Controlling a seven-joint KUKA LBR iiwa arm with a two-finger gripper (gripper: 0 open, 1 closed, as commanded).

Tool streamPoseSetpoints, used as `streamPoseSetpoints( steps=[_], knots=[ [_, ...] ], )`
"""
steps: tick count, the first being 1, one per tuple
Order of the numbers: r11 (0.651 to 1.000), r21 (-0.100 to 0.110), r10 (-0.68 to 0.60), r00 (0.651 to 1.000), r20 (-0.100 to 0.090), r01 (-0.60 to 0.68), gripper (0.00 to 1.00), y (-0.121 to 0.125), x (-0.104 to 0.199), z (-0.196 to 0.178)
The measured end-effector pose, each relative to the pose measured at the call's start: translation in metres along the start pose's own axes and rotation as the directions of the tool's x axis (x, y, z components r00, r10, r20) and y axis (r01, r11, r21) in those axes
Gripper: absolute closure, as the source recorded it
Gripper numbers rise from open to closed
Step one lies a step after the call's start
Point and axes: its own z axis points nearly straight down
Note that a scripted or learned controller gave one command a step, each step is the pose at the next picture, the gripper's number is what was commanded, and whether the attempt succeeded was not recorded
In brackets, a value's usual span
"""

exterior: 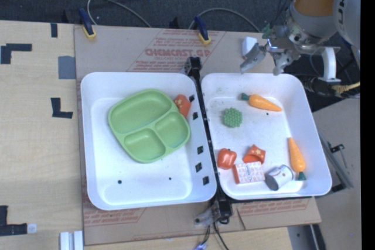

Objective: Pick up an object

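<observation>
- Near edge of the right bin [313,143]: a small grey and white can [279,177] lies on its side in the near right corner, touching a red-and-white patterned box [248,173] on its left.
- Just behind the box: a red toy piece [254,154], and left of it a red toy pepper [226,157]. Both are close to the box; cannot tell if they touch it.
- Right wall, same bin: an orange toy carrot [296,154] lies lengthwise, green tip toward the near edge, just above the can.
- Mid bin: a green bumpy ball [232,117], apart from everything else.
- Far part of the bin: a second toy carrot [263,103], lying across, green tip pointing left.
- Left bin [94,143]: a green divided plate [149,124] with three compartments, tilted in plan. A red toy pepper piece [183,105] sits at its far right edge, by the divider between the bins.
- Far: gripper [265,60] hangs over the bin's far rim, above the second carrot and apart from it. Fingers spread apart, nothing between them.
- Grey arm with orange band [316,0] comes in from the top right.
- Bench: cardboard sheet [158,50] under the bins, two clamps [88,25] on its far edge.
</observation>
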Motion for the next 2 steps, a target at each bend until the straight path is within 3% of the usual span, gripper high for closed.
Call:
streamPoseSetpoints(
  steps=[1,2],
  knots=[
    [1.0,0.005,0.001,1.0,-0.001,-0.001,0.0,-0.038,-0.017,0.162],
    [1.0,-0.003,0.0,1.0,0.001,0.0,0.0,-0.025,0.01,0.196]
  ],
)
